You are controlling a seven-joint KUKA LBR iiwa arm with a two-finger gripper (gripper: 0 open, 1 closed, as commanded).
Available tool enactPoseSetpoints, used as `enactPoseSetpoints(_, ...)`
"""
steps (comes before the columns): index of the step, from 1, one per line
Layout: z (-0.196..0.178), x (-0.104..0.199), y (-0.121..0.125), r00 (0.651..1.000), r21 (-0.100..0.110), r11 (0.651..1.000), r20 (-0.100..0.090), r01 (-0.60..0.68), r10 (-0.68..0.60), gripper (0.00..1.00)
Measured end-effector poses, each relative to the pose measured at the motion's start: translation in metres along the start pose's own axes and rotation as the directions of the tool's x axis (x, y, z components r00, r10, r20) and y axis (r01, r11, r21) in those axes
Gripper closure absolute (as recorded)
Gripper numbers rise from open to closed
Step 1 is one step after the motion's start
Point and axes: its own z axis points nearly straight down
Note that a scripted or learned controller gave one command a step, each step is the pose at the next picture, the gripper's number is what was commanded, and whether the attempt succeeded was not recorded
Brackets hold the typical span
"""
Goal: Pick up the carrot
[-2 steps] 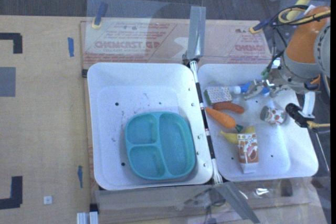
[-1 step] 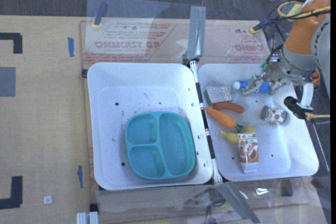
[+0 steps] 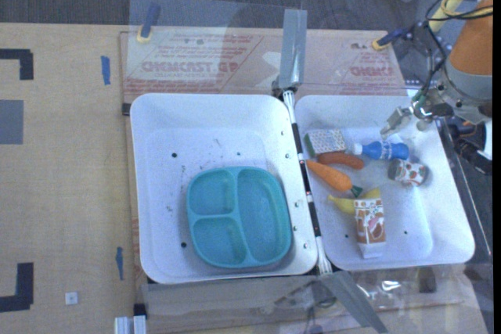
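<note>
The carrot (image 3: 329, 177) is orange with a green stub and lies slantwise in the left part of the right bin (image 3: 438, 238). My gripper (image 3: 401, 120) hangs over that bin's far right area, above and behind the blue bottle (image 3: 383, 149). It is well to the right of the carrot and apart from it. Nothing shows in the gripper's hold.
Around the carrot lie a reddish-orange sausage-like piece (image 3: 342, 160), a small patterned box (image 3: 326, 141), a banana (image 3: 352, 203), a juice carton (image 3: 369, 227) and a small can (image 3: 409, 172). The left bin (image 3: 156, 121) holds a teal divided plate (image 3: 237, 217).
</note>
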Motion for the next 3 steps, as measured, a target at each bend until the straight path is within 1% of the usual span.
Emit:
enactPoseSetpoints(1, 0.048, 0.022, -0.063, 0.997, -0.007, 0.997, -0.01, -0.081, 0.081, 0.0)
enactPoseSetpoints(2, 0.035, 0.018, -0.061, 0.996, -0.016, 0.996, -0.002, -0.085, 0.085, 1.0)
enactPoseSetpoints(3, -0.038, 0.077, -0.036, 0.983, -0.004, 0.983, 0.003, 0.182, -0.182, 1.0)
